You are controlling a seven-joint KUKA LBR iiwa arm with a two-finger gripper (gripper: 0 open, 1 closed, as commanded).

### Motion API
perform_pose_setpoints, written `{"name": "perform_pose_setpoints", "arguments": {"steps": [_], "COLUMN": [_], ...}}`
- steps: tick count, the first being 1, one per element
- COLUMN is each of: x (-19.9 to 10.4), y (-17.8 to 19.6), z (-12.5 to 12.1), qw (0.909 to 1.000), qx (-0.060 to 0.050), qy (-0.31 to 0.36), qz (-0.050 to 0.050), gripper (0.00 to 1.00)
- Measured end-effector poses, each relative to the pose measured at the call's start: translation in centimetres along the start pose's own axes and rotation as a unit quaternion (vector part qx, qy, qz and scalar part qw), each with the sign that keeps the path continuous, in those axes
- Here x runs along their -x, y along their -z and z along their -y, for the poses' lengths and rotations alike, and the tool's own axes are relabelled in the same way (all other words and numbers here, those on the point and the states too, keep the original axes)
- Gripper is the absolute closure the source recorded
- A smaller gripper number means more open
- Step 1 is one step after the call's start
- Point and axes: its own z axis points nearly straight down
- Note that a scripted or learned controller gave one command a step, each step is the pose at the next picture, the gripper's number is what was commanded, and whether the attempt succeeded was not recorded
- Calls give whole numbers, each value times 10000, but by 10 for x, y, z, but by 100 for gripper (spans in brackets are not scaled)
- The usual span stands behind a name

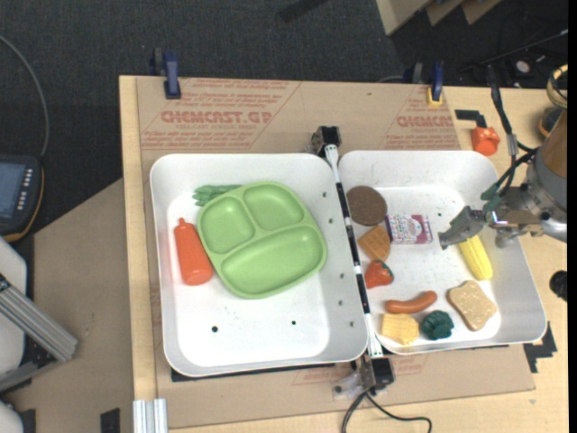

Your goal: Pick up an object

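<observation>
While the corn cob [476,257] lies in the right bin [523,318], the gripper [462,229] hangs just above its upper end, fingers slightly parted, holding nothing; the bread slice [472,304] sits below the corn.

Single fixed camera, mounted high above the worktop [270,106] and tilted down toward its front edge. It stands far enough back to take in both white bins [261,345] whole, plus dark floor beyond the far edge. The claw [464,228] enters from the right; the left bin lies well to its left.
</observation>
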Motion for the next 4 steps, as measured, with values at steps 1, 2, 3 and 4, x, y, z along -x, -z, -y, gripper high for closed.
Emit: {"name": "perform_pose_setpoints", "arguments": {"steps": [1,2,3,4], "x": [39,29,25,28], "y": [-64,-156,-181,-168], "z": [-16,3,4,2], "qw": [10000,10000,10000,10000], "qx": [-33,-49,24,79], "qy": [-16,-5,-4,-17], "qz": [-2,-18,14,51], "gripper": [0,0,0,100]}}
